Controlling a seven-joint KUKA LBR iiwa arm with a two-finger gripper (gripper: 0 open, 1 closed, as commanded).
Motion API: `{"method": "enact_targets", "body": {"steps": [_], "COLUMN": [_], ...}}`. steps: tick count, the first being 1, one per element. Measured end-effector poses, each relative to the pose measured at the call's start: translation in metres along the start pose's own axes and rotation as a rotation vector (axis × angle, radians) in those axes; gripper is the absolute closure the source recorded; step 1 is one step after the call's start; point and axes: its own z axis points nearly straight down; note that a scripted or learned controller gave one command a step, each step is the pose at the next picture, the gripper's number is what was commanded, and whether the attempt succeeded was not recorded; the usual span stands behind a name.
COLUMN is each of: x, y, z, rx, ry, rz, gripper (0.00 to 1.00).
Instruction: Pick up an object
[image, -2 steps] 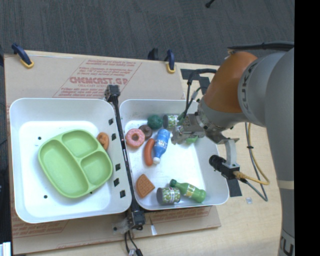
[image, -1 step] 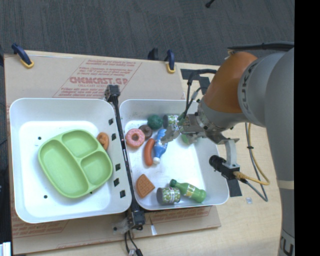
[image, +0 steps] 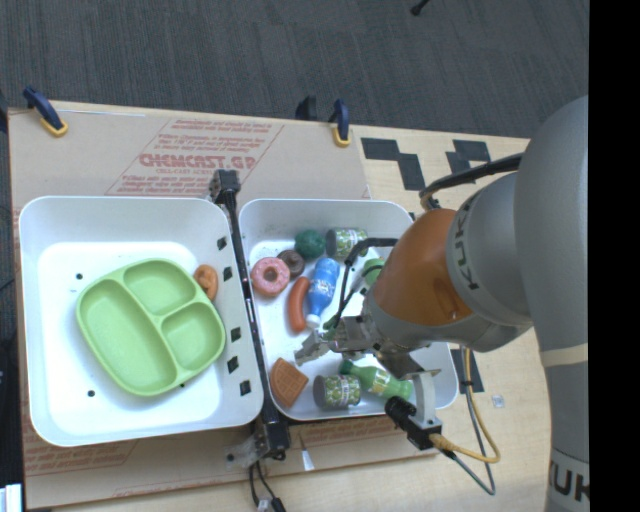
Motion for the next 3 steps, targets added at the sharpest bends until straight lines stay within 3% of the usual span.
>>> {"method": "enact_targets", "body": {"steps": [1, 2, 3], "x": [0.000, -0.074, -0.097], "y": [0.001, 0.001, 0.000], "z": [-0.011, -0.178, -0.132], "rx": [-0.002, -0.010, -0.003], "ry": [-0.001, -0.005, -0.002], "rz": [-0.006, 0.002, 0.001], "gripper": [1.00, 1.00, 1.00]}}
